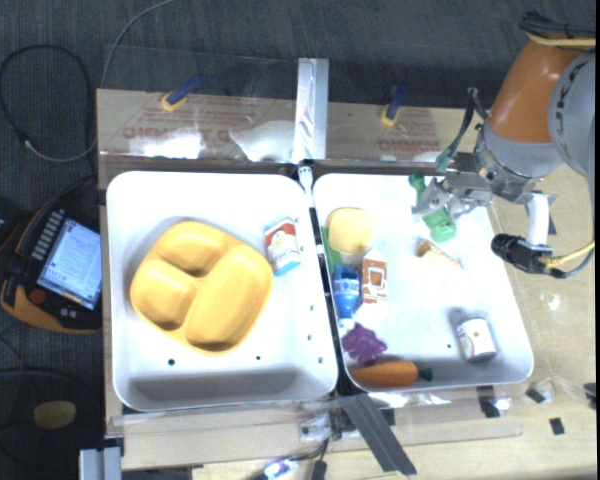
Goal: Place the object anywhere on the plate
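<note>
One green object (440,223) is seen pinched between the gripper (442,208) fingers; it is best carried level to the yellow plate (200,283) and lowered before release.

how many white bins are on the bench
2. The left white bin holds the yellow sectioned plate; the right white bin holds the small items, under the gripper.

Arm (555,93): grey casing, broad orange band above wrist. Wrist metal-grey, black cable looping beside it. Black cylindrical fitting (520,250) at side, thin yellow cable trailing off. Gripper (438,211): small, silver hardware, green fingertips.
</note>
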`<state>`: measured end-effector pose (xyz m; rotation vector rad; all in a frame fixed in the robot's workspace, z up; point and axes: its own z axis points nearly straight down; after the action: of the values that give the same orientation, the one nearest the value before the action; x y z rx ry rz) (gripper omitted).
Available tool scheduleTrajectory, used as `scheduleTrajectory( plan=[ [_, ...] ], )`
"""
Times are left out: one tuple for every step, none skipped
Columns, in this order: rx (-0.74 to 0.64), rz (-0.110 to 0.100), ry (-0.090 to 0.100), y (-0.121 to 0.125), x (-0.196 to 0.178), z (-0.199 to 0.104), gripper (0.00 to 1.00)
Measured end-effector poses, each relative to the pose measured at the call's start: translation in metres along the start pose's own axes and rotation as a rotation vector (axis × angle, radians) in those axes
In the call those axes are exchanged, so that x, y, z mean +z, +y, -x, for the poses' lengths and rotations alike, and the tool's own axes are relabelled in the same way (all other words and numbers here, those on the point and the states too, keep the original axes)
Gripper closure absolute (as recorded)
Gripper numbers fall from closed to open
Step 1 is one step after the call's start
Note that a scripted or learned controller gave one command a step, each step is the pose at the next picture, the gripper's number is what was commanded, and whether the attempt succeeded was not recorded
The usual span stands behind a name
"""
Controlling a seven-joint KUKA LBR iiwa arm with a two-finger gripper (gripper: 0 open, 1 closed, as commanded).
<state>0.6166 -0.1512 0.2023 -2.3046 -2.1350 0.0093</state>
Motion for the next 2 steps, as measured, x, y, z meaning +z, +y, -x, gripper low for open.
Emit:
scheduleTrajectory(
  plan=[
    [0.0,0.0,0.0,0.0,0.0,0.0,0.0],
    [0.382,-0.001,0.005,-0.036,0.061,0.002,0.0]
  ],
)
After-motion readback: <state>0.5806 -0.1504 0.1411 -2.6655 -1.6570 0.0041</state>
